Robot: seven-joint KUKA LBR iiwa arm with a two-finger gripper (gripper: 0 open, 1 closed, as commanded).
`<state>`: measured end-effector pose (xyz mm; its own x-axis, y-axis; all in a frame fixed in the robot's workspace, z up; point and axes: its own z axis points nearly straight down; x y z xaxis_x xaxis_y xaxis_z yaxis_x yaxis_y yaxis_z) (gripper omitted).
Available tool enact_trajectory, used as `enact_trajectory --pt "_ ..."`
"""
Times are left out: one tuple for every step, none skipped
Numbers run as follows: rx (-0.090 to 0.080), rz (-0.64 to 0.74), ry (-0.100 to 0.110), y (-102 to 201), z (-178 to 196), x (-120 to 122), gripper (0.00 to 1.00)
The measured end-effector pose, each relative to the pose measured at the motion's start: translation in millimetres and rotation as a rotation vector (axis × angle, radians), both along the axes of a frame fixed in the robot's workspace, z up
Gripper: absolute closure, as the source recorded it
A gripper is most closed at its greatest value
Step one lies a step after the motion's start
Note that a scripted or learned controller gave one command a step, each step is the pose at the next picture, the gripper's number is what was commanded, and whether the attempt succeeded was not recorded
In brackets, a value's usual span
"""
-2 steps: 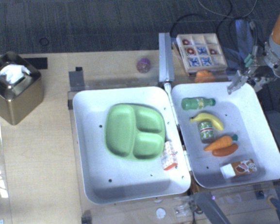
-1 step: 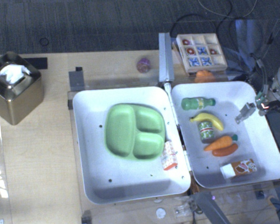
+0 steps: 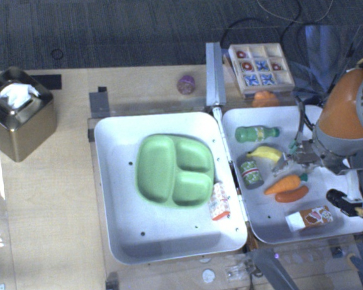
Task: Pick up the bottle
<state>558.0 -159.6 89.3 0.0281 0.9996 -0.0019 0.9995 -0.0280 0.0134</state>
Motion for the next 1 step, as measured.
enact_trajectory --pt "-0.001 0.023 0.003 -33.1 130.7 11.6 0.0"
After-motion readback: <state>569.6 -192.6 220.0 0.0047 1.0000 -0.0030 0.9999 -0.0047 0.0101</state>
